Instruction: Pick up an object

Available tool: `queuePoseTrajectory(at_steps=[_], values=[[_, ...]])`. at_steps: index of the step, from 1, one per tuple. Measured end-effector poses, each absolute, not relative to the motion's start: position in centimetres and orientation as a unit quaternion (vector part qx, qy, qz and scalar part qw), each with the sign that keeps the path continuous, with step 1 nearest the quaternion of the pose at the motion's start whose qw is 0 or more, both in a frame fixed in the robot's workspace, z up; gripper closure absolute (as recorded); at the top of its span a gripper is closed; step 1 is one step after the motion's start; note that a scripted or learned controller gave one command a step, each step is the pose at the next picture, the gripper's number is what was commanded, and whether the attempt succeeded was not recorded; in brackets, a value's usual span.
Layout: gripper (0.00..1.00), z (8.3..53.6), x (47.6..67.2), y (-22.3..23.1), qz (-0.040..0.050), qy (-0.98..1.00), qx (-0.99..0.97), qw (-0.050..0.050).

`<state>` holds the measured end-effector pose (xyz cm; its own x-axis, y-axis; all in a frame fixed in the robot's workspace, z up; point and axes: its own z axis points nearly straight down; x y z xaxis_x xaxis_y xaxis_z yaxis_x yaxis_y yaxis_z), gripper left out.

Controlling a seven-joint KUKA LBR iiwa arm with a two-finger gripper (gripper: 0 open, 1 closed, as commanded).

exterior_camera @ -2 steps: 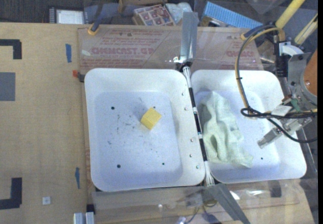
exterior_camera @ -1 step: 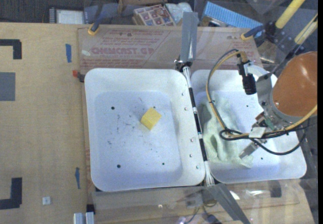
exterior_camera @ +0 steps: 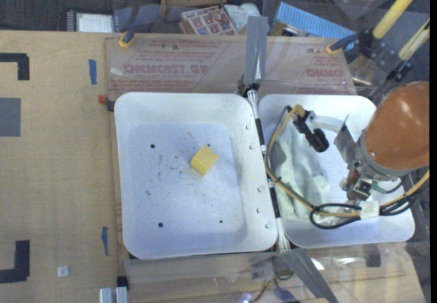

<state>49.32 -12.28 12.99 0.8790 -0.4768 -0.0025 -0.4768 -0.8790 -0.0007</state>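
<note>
A: Where is the thing to pick up?

B: In the left bin [exterior_camera: 136,117] there is one small yellow block [exterior_camera: 204,160]. It lies a little above the middle of the floor, well apart from all four walls, turned so that one corner points to the far edge.

A: And the arm?

B: The arm [exterior_camera: 399,127] is over the right bin [exterior_camera: 399,230], near its right edge. Below it lies a pale crumpled cloth [exterior_camera: 300,165], with cables looping over it. The gripper is hidden under the orange band, so I cannot tell how its jaws stand.

A: How will the block handle?

B: I judge it light, and perhaps a little soft, like foam or sponge; the surface looks matt, not slippery. It should not break.

A: Where to take hold?

B: On two opposite flat sides, from above, with the wrist turned to match the block. The free space around it helps. A grip on the corners could make it twist away.
</note>
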Motion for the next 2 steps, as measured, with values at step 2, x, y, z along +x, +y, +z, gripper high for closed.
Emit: queuePoseTrajectory(at_steps=[2], values=[[0.00,8.66,48.69,-11.38,-0.0005,0.102,-0.995,-0.002]])
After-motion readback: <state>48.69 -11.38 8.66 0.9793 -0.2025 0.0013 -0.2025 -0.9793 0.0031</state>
